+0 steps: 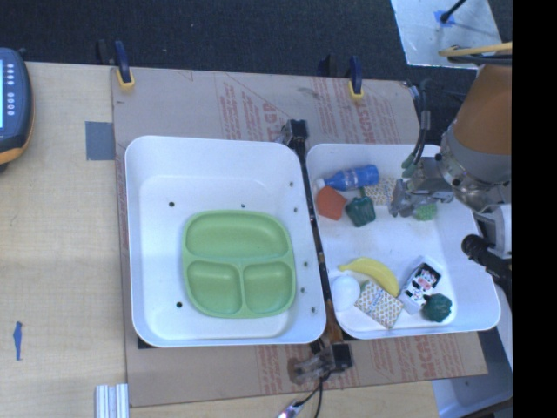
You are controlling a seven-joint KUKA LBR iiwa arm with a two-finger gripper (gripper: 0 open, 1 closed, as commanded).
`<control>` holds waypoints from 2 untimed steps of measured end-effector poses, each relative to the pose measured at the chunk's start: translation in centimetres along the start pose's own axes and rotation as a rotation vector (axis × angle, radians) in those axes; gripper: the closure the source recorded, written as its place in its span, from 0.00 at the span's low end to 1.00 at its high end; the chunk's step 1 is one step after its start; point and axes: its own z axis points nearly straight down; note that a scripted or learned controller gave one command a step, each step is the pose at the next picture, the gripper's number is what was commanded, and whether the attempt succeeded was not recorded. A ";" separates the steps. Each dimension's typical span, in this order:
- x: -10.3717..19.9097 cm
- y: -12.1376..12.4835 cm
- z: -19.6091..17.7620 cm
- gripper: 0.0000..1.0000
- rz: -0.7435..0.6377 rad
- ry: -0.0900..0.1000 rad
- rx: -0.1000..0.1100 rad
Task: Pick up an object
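My gripper [407,198] is down in the far right part of the right bin [474,320], reaching in from the right. A small pale green object [426,211] lies right beside it, partly hidden by it. To its left lie a dark green block [359,211], an orange-red block [330,202] and a blue bottle [352,178]. Toward the front of this bin lie a yellow banana [372,272], a white ball [345,291], a patterned packet [379,304], a black-and-white box [421,284] and a small dark green piece [438,306].
The left bin [148,233] holds a light green divided plate [238,262]. Black clips [297,131] join the two bins at their shared wall. A blue and orange device [12,98] sits at the bench's far left edge.
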 end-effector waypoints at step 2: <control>-7.4 7.8 13.7 0.00 0.008 -0.006 -0.001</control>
